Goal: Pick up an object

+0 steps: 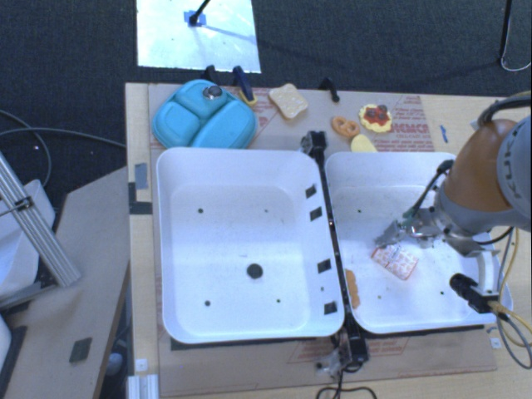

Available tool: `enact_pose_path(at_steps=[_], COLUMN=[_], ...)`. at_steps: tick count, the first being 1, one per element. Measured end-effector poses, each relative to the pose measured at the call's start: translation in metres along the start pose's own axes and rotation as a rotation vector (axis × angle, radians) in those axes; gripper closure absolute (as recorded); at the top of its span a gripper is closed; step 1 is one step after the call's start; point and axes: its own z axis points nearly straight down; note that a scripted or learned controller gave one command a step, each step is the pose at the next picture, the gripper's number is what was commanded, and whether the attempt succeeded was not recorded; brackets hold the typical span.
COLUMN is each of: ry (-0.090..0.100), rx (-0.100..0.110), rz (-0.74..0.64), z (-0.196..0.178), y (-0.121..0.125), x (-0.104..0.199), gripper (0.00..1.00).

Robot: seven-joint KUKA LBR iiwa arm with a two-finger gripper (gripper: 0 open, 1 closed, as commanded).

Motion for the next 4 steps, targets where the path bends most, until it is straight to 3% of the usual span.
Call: enact_pose_path(at_steps=[1, 2, 3, 4], ry=[0.000, 0.003, 0.003, 0.002], rx=[0.003, 0.009, 0.008, 0.010], rz=[0.001, -0.001, -0.001, 0.005], z=[0.002, 0.005, -0.016, 0.004], y=[0.053, 0.096, 0.126, 0.042], x=[-0.043, -0.055, -0.058, -0.059], gripper=[0.00, 0.00, 0.00, 0.00])
